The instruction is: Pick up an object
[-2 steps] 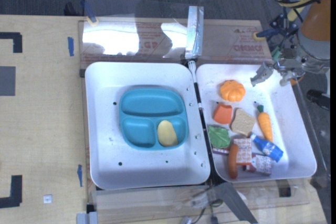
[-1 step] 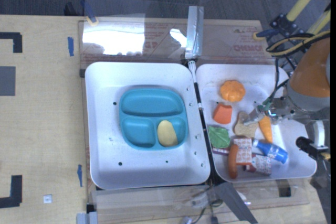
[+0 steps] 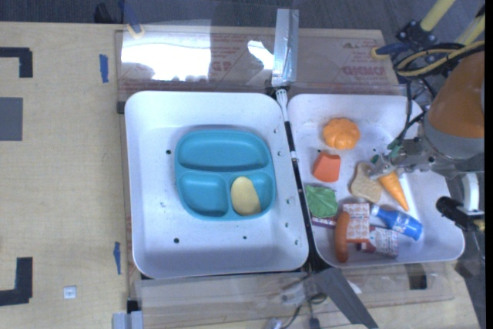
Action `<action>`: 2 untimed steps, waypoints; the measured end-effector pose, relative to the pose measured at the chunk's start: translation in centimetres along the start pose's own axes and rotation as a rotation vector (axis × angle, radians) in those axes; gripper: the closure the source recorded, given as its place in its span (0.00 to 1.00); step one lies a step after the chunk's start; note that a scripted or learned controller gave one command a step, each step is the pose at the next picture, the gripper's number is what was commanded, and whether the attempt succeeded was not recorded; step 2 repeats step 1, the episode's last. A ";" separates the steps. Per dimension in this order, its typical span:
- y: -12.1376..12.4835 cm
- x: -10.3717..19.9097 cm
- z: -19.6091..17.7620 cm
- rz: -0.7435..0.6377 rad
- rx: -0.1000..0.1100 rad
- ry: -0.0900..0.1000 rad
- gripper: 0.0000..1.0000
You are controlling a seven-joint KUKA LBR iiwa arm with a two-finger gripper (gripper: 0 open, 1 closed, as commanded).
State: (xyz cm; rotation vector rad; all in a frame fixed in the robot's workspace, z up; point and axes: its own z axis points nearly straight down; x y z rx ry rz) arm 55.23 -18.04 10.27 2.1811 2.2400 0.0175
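Crowding the end effector (image 3: 383, 160) (grip state unclear): toast (image 3: 365, 185), carrot (image 3: 394, 189), pumpkin (image 3: 340, 132).

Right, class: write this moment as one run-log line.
arm: over right white bin | gripper: beside orange carrot-shaped toy, grip unclear | yellow potato-shaped toy: in blue divided tray, left white bin

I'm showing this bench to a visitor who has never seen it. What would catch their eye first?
Probably the blue tray in the left bin, with a yellow potato-like piece in its lower right compartment. Next, the jumble of bright toy food in the right bin: an orange pumpkin at the top, a carrot near the arm's pincer, a blue tube below.
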 end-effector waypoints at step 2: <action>7.4 3.8 -8.3 0.067 0.009 0.003 1.00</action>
